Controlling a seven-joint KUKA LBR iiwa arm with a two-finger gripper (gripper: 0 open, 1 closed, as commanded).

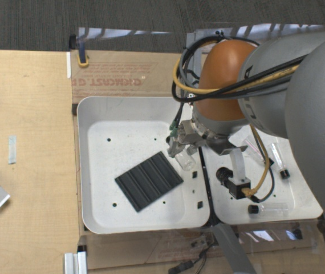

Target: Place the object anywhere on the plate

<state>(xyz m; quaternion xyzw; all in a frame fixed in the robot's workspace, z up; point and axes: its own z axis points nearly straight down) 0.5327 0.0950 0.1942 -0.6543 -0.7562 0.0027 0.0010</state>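
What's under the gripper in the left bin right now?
Below the gripper lies the upper right corner of the dark ribbed plate, flat on the left bin floor. A small clear object sits at the tip; whether the jaws grip it is hidden.

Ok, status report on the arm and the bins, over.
Gripper low at left bin's right wall. Dark ribbed plate lies beside it in that bin. No held object seen.

A bulky grey arm (pixel 299 90) fills the upper right of the frame, with a rounded orange band (pixel 225 79) above the wrist. Black and yellow cables (pixel 208 47) loop over it toward the metal tool (pixel 181 147).
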